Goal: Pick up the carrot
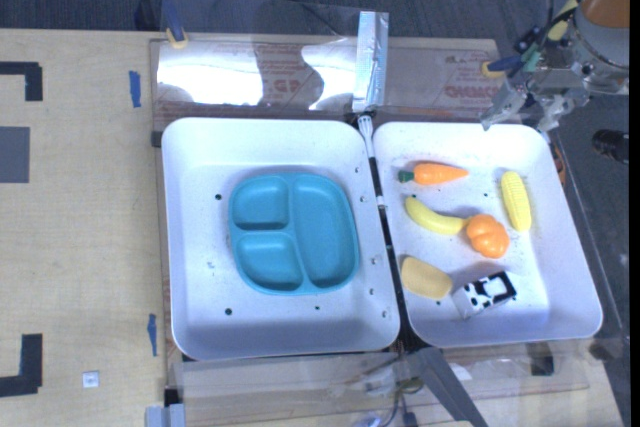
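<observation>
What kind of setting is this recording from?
Probably a robot lab test bench: two white bins on a wooden bench, toy food such as a carrot and banana, and a robot arm's pincer at the upper right.

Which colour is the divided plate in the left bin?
Light blue, seen in the camera view: divided plate.

From my remote seat I see the orange carrot with a green stem [438, 174] lying near the top of the right white bin [570, 290], beside a yellow banana [434, 216], an orange fruit [487, 235], a yellow corn cob [515, 200], a tan potato-like piece [426, 278] and a black-and-white block [487, 293]. The gripper [527, 108] hangs over that bin's far right corner. The left white bin [190, 215] holds a blue divided plate [293, 231].
</observation>
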{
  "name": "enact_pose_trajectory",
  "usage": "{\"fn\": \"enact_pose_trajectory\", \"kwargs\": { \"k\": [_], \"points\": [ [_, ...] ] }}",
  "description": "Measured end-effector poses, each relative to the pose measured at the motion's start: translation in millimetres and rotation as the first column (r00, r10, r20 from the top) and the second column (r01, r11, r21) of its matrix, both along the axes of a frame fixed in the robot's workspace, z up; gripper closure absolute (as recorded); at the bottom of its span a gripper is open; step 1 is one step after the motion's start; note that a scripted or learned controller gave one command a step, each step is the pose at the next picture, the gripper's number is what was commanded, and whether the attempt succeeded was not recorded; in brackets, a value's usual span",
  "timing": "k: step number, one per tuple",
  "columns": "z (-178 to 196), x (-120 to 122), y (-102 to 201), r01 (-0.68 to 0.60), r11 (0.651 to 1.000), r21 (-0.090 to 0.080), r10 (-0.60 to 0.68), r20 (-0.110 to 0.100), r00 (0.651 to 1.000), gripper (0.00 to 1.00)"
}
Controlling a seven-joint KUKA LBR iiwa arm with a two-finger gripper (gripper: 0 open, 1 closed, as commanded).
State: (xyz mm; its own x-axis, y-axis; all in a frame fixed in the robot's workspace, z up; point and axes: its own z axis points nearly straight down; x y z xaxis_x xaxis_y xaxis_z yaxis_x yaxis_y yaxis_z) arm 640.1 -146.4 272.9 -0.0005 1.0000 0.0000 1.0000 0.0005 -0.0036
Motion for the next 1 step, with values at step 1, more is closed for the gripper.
{"fn": "enact_pose_trajectory", "kwargs": {
  "k": [1],
  "points": [
    [-93.9, -48.3, 83.5, -0.116, 0.993, 0.002, 0.116, -0.005, 0.993, 0.0]
  ]
}}
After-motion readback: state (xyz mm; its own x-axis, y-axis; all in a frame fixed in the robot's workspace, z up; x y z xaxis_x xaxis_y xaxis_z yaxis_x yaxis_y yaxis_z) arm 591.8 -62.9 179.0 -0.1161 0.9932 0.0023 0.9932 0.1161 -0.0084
